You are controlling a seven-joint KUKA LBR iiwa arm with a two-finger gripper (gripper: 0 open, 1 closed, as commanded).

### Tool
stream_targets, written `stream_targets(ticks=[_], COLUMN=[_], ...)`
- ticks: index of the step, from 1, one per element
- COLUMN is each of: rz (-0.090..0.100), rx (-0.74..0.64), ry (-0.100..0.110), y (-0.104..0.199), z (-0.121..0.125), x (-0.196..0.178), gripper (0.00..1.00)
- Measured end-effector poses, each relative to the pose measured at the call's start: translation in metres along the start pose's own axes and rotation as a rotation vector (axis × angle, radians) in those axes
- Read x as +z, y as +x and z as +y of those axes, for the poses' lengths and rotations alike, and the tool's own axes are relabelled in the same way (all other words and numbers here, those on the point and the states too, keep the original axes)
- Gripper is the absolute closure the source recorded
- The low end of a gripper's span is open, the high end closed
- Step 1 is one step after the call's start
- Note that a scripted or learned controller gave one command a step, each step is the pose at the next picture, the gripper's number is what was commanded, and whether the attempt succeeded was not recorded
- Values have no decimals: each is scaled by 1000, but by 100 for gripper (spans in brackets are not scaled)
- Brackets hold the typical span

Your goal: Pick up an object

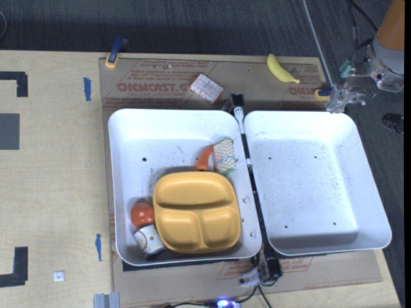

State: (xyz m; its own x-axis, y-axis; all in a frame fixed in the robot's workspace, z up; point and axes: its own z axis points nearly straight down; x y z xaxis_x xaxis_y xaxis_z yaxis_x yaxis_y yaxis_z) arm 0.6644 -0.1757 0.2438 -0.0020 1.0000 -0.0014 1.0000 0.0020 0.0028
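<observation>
Your grey arm with the orange band sits at the far right corner of the bench, and its gripper [338, 101] hangs just off the back corner of the right white bin [359, 233], well apart from anything you could pick. From this angle you cannot tell whether the tool is released or clenched; nothing is visibly held in it.

All the candidates lie in the left white bin [125, 140]. The biggest is a yellow plastic divided tray [196, 212], lying flat in the near half of the bin. It looks stiff, smooth and light, but it is probably too wide to span; you would have to pinch its raised rim or one of the dividers, and the glossy surface could slip.

Tucked against its left edge you have a small orange-red rounded toy [142, 214] and, touching it nearer the front wall, a small white and orange cylinder [148, 239]. Both look light and rigid, yet they crowd the tray and the bin wall, leaving little finger room.

Behind the tray, an orange curved piece [204, 158] lies beside a pale patterned soft-looking object [224, 156]. These have the most free space around them, so they are likely your easiest target; take the patterned one across its narrow width.

A yellow banana-shaped toy [282, 70] rests on the board behind the bins.
</observation>
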Motion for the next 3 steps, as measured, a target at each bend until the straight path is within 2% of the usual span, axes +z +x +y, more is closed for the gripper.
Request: stream_targets(ticks=[1,2,3], rz=[1,3,2], rx=[2,1,3], ry=[2,5,4], y=[47,108,125], z=[-79,-131,-172], x=[27,-10,4], gripper=[100,100,100])
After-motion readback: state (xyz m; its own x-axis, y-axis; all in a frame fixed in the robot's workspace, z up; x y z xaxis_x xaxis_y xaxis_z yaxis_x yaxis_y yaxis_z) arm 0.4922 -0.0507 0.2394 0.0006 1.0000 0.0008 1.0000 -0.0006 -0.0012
